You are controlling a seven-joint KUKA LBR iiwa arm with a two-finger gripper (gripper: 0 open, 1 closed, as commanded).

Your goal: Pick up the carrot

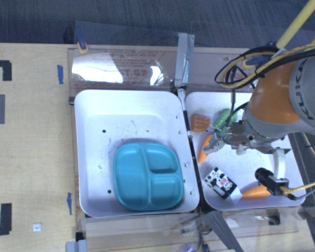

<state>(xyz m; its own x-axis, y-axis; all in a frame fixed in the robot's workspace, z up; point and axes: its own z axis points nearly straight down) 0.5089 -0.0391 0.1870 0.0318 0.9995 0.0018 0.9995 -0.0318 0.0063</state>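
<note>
Carrot [202, 150] lies along the right bin's [236, 203] left wall, touching the fingers [216, 142] at their eight o'clock, though whether those fingers are open or closed on it I cannot tell.

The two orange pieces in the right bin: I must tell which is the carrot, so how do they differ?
The orange piece by the divider is slim, lies steeply slanted at the right bin's left wall, and sits beside the gripper. The orange piece near the front edge looks thicker, lies almost level, and is partly covered by a black part of the arm. Both are plain orange and tapered.
</note>
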